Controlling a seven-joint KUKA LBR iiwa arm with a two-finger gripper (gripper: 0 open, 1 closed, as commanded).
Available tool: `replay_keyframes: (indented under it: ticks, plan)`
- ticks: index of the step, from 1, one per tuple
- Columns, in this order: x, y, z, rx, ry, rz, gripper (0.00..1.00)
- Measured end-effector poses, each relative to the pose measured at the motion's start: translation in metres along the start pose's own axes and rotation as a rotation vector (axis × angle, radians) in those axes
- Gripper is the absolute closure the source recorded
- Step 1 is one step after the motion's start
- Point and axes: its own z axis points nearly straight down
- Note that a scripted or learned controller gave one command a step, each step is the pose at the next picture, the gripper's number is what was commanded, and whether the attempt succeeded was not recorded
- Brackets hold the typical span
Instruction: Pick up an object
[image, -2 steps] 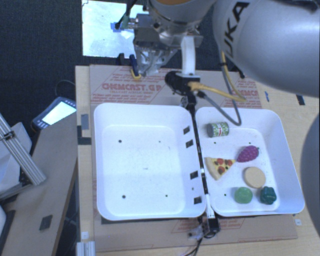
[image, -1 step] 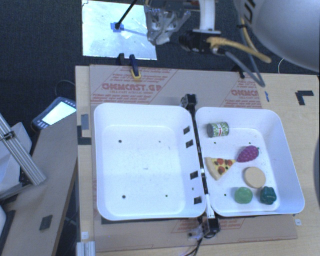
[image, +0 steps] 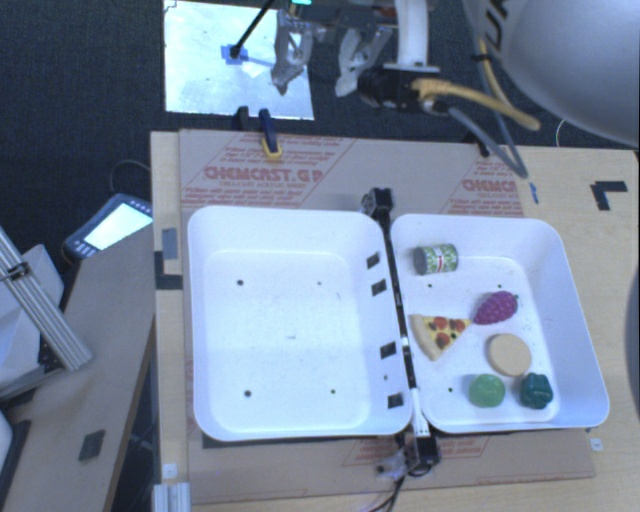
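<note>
The brown board (image: 300, 170) under both bins reads "CHEMCAST GP" in red. The left bin (image: 280, 330) sits mid-frame; the right bin (image: 560, 300) holds a pizza slice (image: 438, 333), cookie (image: 508, 354), grapes (image: 496, 307), green-labelled can (image: 436, 259), green ball (image: 487, 390) and green pepper (image: 535, 390). The gripper (image: 318, 70) hangs at upper centre; whether it is spread cannot be told.

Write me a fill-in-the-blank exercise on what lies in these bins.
1. The small can lies on its ____.
2. All the toy foods sit in the ____ bin.
3. The pizza slice lies nearest the ____ between the bins.
4. The grapes are ____ in colour.

Missing words: side; right; divider; purple
</note>
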Motion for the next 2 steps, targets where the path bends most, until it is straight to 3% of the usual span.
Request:
replay_keyframes:
  ticks: [1,2]
  plan:
    - [0.0004,0.0001,-0.0114,-0.002,0.001,-0.003,1.0]
    - [0.0004,0.0001,-0.0111,-0.002,0.001,-0.004,0.0]
